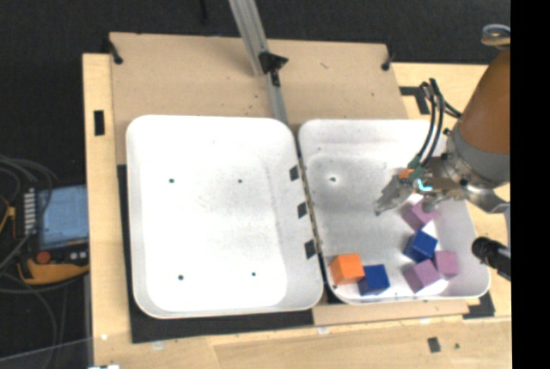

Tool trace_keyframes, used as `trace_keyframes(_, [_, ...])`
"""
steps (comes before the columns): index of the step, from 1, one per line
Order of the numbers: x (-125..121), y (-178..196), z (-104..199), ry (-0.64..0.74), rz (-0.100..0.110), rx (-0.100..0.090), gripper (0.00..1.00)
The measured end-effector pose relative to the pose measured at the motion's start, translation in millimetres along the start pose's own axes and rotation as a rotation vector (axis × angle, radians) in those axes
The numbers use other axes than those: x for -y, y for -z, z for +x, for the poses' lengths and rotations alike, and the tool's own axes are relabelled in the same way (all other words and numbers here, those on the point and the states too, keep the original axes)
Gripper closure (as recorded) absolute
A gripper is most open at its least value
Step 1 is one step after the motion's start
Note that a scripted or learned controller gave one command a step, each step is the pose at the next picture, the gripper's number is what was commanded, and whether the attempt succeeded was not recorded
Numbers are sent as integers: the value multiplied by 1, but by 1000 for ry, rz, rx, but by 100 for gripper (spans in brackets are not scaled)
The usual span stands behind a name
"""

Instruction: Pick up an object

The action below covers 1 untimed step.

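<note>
Right now you see the two-finger gripper (397,197) hanging over the middle of the right-hand shallow white plastic bin (361,144), reaching in from the right on the grey arm with its orange band (491,105). Its fingers look spread apart, pointing down and to the left, with nothing between them; the white bin floor shows beneath them. Just to the right of the gripper, close under the wrist, lies a small purple foam block (419,213). Nearer to you sits a blue foam cube (422,244), then two more purple blocks, one (446,262) at the right and one (421,274) beside it. In the near part of the same bin an orange foam cube (347,267) rests touching a second blue cube (374,279). To the left you see the other shallow white bin (215,212).
</note>
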State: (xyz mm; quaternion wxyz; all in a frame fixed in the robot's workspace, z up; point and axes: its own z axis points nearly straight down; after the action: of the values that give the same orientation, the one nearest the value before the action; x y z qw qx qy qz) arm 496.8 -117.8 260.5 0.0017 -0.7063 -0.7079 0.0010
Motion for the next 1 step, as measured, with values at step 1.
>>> trace_keyframes(1, [-1, 3, 0, -4, -6, 2, 0])
